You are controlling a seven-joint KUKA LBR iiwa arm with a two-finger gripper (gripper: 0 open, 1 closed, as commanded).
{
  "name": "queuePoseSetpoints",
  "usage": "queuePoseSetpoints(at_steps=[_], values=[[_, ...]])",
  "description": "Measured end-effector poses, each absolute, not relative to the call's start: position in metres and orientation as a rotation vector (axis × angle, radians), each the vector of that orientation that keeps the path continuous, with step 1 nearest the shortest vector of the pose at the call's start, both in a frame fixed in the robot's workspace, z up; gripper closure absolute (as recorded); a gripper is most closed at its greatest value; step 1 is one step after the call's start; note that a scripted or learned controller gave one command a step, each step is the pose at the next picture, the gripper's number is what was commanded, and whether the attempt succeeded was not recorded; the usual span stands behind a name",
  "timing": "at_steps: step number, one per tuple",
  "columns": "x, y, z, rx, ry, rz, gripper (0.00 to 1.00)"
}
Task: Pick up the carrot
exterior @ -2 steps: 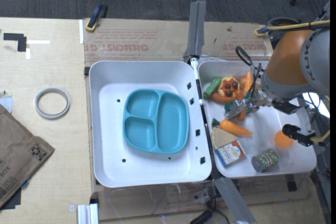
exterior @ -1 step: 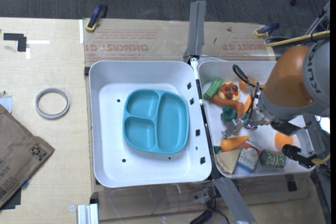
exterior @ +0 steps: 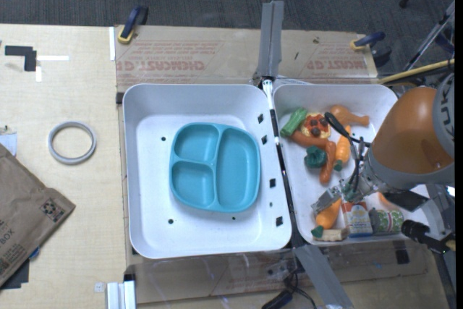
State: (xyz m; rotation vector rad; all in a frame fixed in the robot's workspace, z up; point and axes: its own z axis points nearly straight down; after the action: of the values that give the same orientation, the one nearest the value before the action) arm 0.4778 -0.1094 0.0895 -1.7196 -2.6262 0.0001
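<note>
The KUKA arm's gripper (exterior: 346,188) hangs low in the right bin (exterior: 383,92), to the right of the blue sectioned plate (exterior: 215,167) and level with the plate's lower half. It is buried among toy food, and its wrist hides whether it is open or shut. Nothing can be seen held in it.

The likeliest carrot (exterior: 328,214), an orange taper with a green stub at its low end, lies just beside the gripper on the plate's side and a little nearer the camera. It sits against the bin's near wall. The gripper appears to be set close over it for a grasp.

Two more slim orange pieces (exterior: 335,159) lie further from the camera. They crowd a green vegetable (exterior: 293,121), so a wrong pick looks possible.

A small carton (exterior: 357,219) and a jar (exterior: 387,221) stand further right from the plate, hemming the carrot in. The arm's orange band (exterior: 412,134) looms above them. The plate rests alone in the left bin (exterior: 145,177).
</note>
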Motion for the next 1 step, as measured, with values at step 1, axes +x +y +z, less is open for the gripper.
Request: queuePoseSetpoints(at_steps=[1], values=[[0.4802, -0.1099, 0.0969, -1.724, -2.627, -0.003, 1.0]])
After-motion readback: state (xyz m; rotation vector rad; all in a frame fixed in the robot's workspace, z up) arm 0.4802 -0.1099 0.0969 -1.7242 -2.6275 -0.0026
